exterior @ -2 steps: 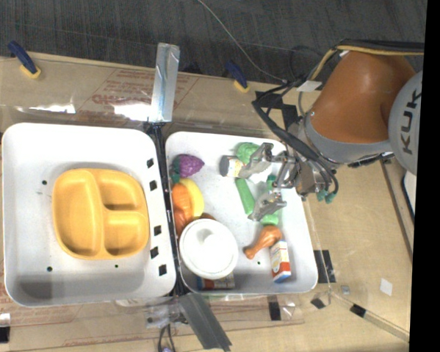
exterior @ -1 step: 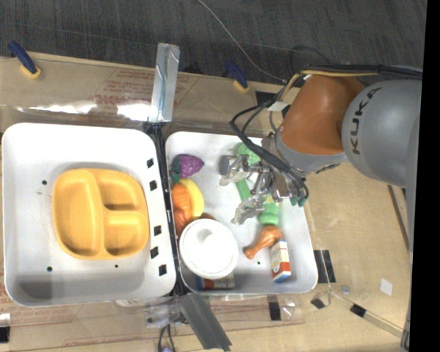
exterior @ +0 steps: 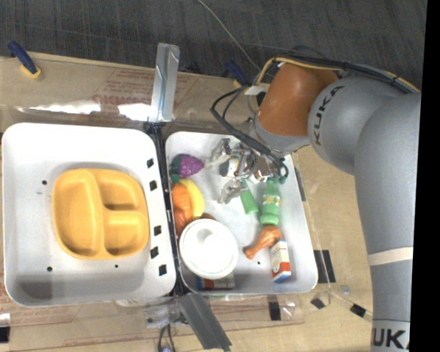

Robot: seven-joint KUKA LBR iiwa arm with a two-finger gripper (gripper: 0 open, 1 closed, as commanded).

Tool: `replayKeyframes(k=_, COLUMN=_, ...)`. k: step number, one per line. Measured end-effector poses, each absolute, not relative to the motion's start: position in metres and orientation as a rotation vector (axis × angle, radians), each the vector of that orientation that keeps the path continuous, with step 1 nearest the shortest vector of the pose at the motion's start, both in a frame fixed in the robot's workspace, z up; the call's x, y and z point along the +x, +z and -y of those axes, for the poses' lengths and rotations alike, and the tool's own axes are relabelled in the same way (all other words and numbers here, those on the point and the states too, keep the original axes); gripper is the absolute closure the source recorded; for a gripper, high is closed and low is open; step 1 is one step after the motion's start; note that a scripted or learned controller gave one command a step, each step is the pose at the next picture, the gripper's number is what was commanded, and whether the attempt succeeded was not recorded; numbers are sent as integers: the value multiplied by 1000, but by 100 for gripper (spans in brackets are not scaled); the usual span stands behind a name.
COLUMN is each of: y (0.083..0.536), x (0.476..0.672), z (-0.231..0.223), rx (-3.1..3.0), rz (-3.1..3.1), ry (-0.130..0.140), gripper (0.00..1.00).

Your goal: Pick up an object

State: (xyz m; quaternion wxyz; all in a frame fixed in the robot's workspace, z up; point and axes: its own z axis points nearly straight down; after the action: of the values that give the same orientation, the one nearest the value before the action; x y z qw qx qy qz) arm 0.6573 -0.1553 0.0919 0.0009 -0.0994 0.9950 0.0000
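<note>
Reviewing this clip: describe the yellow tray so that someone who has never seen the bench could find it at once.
Two white bins sit side by side on the bench; look in the left bin, the one away from the arm. The yellow tray lies near its middle, flat on the floor. It is divided into compartments and sits alone, while the small toys crowd the right bin.

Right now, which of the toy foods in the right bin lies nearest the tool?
The small green piece, directly below the tool. The purple grapes, green bottle and drumstick lie farther off.

Bright even light, soft shadows, slightly blurry
</note>
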Motion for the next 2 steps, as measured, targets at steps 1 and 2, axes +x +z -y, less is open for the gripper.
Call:
replayKeyframes(k=1, y=105, x=577, z=201, rx=-386, rz=-3116, ry=-3, gripper=0)
replayKeyframes(k=2, y=93, x=615, z=201, rx=-431, rz=-3109, ry=0, gripper=0)
